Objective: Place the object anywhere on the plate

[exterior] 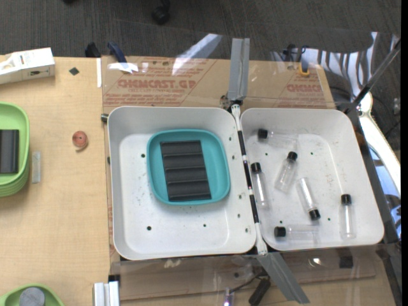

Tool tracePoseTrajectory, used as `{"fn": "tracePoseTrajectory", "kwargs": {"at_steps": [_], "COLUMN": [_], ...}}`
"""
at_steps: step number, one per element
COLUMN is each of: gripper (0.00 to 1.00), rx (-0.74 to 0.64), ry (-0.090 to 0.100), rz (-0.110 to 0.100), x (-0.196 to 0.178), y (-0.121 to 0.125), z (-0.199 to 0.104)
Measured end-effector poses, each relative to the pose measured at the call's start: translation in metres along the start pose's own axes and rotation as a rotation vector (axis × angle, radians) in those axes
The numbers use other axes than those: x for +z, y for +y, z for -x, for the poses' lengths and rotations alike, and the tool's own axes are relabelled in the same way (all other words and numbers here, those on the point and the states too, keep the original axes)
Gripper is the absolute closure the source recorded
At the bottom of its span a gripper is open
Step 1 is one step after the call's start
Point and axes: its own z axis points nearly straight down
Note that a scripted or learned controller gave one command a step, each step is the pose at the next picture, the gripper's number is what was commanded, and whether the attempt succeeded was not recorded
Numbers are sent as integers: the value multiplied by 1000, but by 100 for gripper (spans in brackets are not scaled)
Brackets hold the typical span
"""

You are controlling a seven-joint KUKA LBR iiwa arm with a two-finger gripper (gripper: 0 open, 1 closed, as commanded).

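A teal square plate lies in the left white bin, with a dark ridged insert on its middle. Several clear vials with black caps lie scattered in the right white bin: one vial near the middle, another vial below it, one vial by the right wall, one vial along the left wall.
A green tray sits at the far left of the wooden bench. A small pink disc lies on the bench left of the bins. Cardboard lies behind the bins, and a white box rests at the back left.
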Motion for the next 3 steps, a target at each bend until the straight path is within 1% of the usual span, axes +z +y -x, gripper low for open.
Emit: {"fn": "tracePoseTrajectory", "kwargs": {"at_steps": [1,2,3], "gripper": [0,0,0], "rx": [134,134,190], "ry": [-1,0,0], "rz": [-1,-1,0], "x": [1,1,0], "y": [58,104,128], "z": [-19,-36,-44]}}
